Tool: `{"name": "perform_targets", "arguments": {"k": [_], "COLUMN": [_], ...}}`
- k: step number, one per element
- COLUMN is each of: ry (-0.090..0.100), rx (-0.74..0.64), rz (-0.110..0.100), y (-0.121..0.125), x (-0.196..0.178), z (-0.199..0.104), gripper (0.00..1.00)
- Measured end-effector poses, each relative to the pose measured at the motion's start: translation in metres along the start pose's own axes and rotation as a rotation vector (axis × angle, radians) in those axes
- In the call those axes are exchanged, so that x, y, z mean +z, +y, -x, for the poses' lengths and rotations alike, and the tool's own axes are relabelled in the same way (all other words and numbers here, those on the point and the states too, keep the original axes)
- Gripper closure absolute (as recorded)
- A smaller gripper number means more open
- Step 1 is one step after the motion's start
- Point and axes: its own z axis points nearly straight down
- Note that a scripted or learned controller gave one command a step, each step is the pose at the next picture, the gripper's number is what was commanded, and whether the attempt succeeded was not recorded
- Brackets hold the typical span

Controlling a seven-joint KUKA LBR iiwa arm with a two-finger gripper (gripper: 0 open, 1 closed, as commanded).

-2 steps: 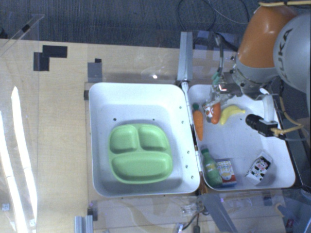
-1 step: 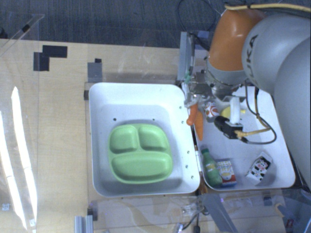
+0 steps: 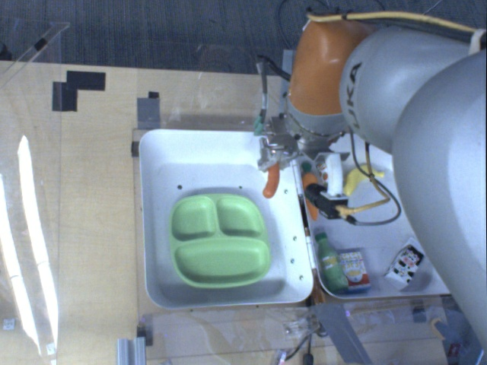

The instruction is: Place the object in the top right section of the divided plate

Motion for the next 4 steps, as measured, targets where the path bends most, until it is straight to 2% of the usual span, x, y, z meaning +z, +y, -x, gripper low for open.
{"name": "perform_targets", "arguments": {"k": [1, 2, 3, 4], "ry": [0.000, 0.001, 0.001, 0.001], "rx": [-0.053, 0.026, -0.038, -0.037], "rz": [0.001, 0.000, 0.000, 0.000], "y": [-0.035, -0.037, -0.043, -0.043], "x": [-0.004, 0.007, 0.025, 0.025], "z": [0.012, 0.001, -0.015, -0.015], "gripper": [1.00, 1.00, 1.00, 0.00]}}
